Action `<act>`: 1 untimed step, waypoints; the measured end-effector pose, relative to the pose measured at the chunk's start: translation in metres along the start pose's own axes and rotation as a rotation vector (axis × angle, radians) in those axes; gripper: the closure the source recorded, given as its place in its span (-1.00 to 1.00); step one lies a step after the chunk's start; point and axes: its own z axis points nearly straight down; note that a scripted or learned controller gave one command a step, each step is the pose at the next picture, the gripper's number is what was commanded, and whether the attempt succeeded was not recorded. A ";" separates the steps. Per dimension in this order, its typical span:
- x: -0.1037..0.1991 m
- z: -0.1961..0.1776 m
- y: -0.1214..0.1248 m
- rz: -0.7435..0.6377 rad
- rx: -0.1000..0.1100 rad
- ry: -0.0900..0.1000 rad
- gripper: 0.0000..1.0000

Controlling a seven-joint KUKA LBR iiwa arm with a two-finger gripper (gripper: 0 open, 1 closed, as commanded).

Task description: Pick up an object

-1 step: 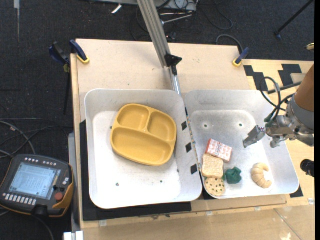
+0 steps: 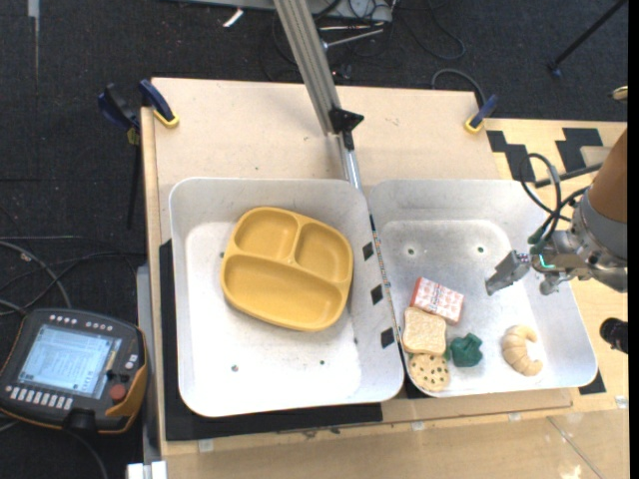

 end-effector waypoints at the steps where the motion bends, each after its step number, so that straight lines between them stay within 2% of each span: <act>1: 0.004 0.064 -0.002 0.002 0.006 0.002 -1.00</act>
